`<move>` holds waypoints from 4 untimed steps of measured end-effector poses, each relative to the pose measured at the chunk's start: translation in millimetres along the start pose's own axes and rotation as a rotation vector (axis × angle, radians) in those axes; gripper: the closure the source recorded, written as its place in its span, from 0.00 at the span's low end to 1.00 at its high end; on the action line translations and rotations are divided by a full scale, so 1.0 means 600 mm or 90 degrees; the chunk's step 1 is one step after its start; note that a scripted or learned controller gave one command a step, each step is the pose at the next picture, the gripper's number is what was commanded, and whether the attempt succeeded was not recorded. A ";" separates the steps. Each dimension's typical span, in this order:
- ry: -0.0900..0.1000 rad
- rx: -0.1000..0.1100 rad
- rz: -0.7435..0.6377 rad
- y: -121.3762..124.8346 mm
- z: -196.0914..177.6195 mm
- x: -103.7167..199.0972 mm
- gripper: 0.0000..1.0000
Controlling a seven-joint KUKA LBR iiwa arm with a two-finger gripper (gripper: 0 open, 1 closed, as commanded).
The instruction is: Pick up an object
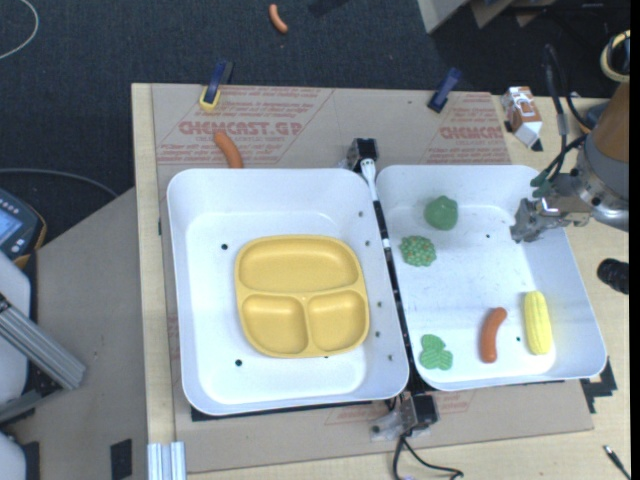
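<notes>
The jaws hang over the right bin at its far right edge, their state impossible to tell, while a corn cob, sausage and three green vegetables lie in that bin untouched.

A single fixed camera hangs above the bench and looks down at a slant, far enough back to take in both white bins: the left bin and the right bin, with dark floor beyond the bench's far edge.
</notes>
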State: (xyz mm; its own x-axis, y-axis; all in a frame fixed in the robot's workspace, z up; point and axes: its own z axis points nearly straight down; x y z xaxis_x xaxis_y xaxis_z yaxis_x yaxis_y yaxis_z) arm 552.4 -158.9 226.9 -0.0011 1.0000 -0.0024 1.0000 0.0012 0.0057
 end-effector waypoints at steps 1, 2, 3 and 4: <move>0.002 0.001 -0.003 0.010 -0.015 0.083 1.00; 0.003 0.005 -0.003 0.023 0.007 0.171 1.00; 0.002 0.003 -0.003 0.049 0.021 0.260 1.00; 0.003 0.002 -0.003 0.064 0.025 0.359 1.00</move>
State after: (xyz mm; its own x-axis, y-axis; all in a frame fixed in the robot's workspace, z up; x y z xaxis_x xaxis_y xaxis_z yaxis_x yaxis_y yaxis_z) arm 590.4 56.6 211.7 -0.0067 1.0000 0.0016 1.0000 0.0066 0.0027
